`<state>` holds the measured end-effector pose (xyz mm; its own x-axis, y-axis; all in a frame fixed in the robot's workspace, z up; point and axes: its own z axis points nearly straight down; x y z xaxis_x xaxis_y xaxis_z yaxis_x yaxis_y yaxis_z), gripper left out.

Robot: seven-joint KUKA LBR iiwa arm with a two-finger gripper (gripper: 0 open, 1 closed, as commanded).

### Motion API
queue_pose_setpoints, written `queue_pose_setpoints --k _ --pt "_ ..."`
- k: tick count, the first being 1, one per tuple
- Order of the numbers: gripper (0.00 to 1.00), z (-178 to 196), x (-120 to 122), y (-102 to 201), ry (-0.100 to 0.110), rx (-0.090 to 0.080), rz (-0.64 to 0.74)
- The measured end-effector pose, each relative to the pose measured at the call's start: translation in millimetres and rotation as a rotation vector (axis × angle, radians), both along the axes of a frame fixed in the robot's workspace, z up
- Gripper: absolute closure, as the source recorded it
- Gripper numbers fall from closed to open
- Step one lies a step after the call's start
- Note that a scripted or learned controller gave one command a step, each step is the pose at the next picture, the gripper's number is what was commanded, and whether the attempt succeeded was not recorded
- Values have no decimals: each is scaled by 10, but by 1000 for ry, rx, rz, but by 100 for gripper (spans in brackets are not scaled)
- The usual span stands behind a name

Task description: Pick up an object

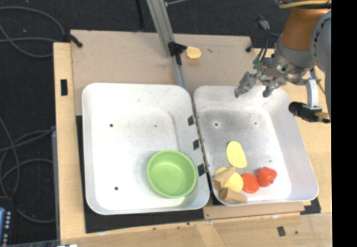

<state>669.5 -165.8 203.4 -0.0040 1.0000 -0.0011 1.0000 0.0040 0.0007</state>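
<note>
My gripper (pixel 256 87) hangs over the far edge of the right bin (pixel 290 145), open, with nothing between its two fingers. At the near side of that bin lie a pale yellow oval piece (pixel 236 154), a yellow and tan cluster of pieces (pixel 229 185) in the near left corner, and two red pieces (pixel 258 179) beside them. All of these sit well below and in front of the gripper. A green bowl (pixel 171 173) rests in the left bin near its near right corner.
The left bin (pixel 117 129) adjoins the right one. A slanted metal post (pixel 158 9) rises from between the bins at the back. A small yellow object (pixel 193 53) lies on the bench behind the bins. Cables lie on the dark floor at left.
</note>
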Motion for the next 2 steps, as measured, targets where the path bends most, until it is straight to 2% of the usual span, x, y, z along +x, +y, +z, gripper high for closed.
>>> queue_pose_setpoints --k 1,2 --pt "0 2 -1 -6 1 -2 1" --pt "0 -571 -80 37 5 -2 -2"
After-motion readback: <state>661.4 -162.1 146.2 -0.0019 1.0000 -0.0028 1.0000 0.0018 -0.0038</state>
